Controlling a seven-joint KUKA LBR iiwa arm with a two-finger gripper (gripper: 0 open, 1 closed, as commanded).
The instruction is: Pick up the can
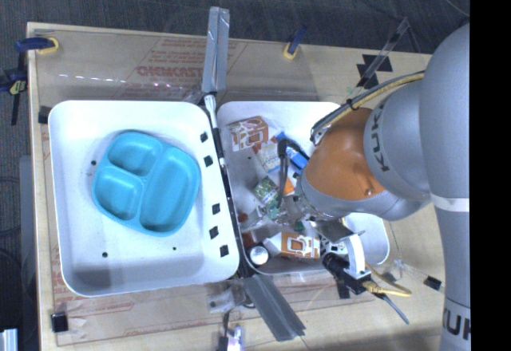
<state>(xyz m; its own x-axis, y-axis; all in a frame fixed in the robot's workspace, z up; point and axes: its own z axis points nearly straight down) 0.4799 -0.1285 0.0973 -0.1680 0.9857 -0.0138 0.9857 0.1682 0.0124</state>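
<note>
**End effector low in the right bin, can at the bin's lower-left corner**

End effector (297, 212) sits down among the clutter at the middle of the right bin (375, 250), under the orange wrist band; how far it is open, and whether it has hold of anything, I cannot tell, since the wrist covers it.

What looks like the can (258, 254) lies below and to the left of it, near the bin's lower-left corner, showing a dark round end; its long axis cannot be judged from here. A white-and-orange packet (301, 246) lies just beside the can to its right, between it and the arm, and is likely to hinder the approach. A similar carton (249, 135) rests near the bin's upper left. The left bin (72, 182) holds a blue divided tray (148, 182), well apart on the worktop (96, 46).
</note>
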